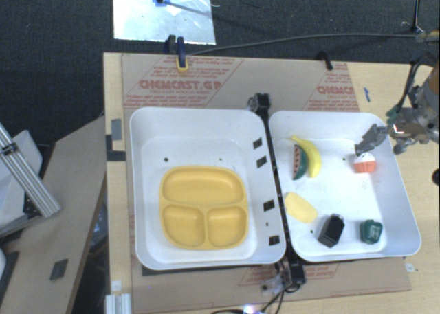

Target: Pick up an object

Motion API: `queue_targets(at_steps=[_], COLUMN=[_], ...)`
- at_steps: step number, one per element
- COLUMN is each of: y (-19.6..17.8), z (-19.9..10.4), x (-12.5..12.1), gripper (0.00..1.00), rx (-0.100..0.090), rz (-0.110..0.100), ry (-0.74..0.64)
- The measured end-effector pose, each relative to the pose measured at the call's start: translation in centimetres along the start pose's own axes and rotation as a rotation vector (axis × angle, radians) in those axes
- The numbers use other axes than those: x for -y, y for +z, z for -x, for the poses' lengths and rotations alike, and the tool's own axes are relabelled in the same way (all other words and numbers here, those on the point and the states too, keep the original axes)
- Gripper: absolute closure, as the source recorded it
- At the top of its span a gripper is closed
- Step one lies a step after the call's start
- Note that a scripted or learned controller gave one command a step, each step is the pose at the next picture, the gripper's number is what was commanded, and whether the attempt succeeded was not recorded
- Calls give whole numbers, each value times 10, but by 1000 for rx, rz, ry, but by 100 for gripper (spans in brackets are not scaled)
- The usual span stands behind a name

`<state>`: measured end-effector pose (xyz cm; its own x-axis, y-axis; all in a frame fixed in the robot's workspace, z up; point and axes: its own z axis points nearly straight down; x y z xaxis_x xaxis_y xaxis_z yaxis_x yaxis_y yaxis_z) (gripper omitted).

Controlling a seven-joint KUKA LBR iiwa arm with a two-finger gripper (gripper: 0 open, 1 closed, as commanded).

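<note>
The right bin (395, 196) holds a yellow banana (310, 156) beside a watermelon slice (298, 161), a pale yellow block (300, 207), a black object (331, 230), a green object (371, 231) and a small orange-and-white object (365, 163). My gripper (375, 138) reaches in from the right, just above the orange-and-white object at the bin's far right. One grey finger (368, 140) points down-left toward that object. Nothing is seen between the fingers.
The left bin (148, 134) carries a yellow compartment tray (203, 206). A black divider with clips (269, 168) runs between the bins. Cardboard lies under both bins, and a cable crosses the bench behind them.
</note>
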<state>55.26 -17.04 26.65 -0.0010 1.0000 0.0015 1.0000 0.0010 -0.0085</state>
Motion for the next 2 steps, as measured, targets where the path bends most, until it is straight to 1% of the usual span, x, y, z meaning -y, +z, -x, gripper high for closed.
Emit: queue_targets(at_steps=[1, 2], y=[-6, 40], z=[0, -4], x=[-2, 5], gripper=[0, 0], rx=[2, 1], rz=[10, 7], ry=[-3, -1])
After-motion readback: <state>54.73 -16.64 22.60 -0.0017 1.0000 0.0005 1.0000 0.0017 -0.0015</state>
